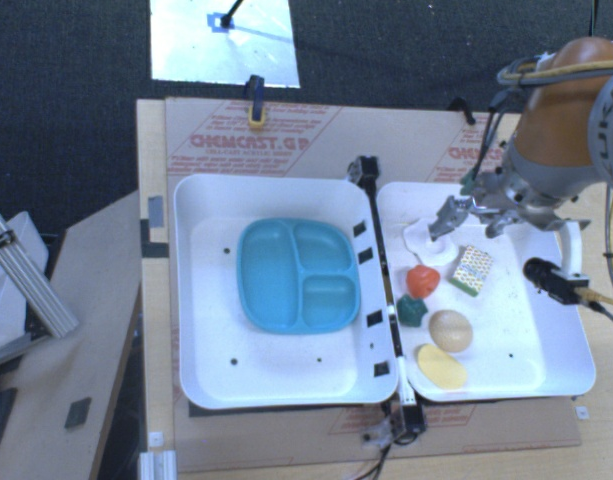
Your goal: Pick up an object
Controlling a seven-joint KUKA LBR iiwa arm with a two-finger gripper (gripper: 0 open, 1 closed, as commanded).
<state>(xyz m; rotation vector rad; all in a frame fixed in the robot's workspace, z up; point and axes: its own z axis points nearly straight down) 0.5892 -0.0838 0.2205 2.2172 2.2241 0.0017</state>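
In the right bin, as the camera view shows it, 6 small objects lie clustered toward the divider side: a white piece at the upper left of the group, a patterned box, a red-orange piece, a dark green piece, a beige egg-shaped piece and a yellow piece nearest the front wall. The left bin contains a blue compartment tray. The gripper hangs over the rear part of the right bin, above the white piece and the patterned box; its 2 fingers stand apart with clear space between them, and no object sits between them. The nearest candidates are the white piece and the patterned box. Judged by appearance, the patterned box is light and fairly stiff, with flat faces that offer a stable hold across its narrow sides; it lies tilted, so finger alignment to its edges matters. The egg-shaped piece and the red-orange piece look smooth and rounded, and are likely to squirt out unless gripped across the widest part. The white piece looks thin and low, and is probably hard to get fingers under. The red-orange and green pieces touch, leaving little finger room.
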